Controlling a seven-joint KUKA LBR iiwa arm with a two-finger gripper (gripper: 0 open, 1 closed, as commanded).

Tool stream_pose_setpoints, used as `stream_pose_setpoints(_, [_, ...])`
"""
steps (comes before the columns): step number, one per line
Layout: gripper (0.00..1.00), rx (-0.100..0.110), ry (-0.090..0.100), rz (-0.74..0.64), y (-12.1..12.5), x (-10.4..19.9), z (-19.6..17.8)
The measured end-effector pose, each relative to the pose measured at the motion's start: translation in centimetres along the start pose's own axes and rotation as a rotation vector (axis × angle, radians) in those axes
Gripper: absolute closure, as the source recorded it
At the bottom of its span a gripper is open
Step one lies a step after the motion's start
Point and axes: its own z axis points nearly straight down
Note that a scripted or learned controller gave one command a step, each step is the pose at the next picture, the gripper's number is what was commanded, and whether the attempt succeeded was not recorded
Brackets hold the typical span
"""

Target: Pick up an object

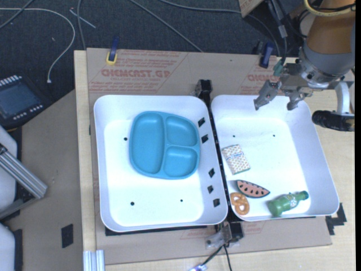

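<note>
While the wrapped snack [236, 158], watermelon slice [252, 188], pretzel [240, 203] and green bottle [285, 202] lie untouched in the right bin [304, 145], the gripper [279, 99] hangs spread wide and empty above its far edge; next, choosing one and descending.

— What are my fingers [280, 99] made of?
— Bare grey metal, dull. My wrist band [333, 16] above them looks like smooth orange plastic with a soft sheen.
— And the two bins [113, 168]?
— White plastic, smooth and faintly glossy. The blue divided plate [164, 144] is matt plastic.
— The bench top [169, 72]?
— Flat, matt cardboard-brown board with red print. The green bottle [286, 202] is shiny plastic.
</note>
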Motion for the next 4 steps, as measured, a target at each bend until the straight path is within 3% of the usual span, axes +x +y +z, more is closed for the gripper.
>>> stream_pose_setpoints(1, [0.00,-0.013,-0.002,-0.002,0.2,0.0,-0.8])
stream_pose_setpoints(4, [0.00,-0.008,0.000,-0.002,0.5,0.0,12.2])
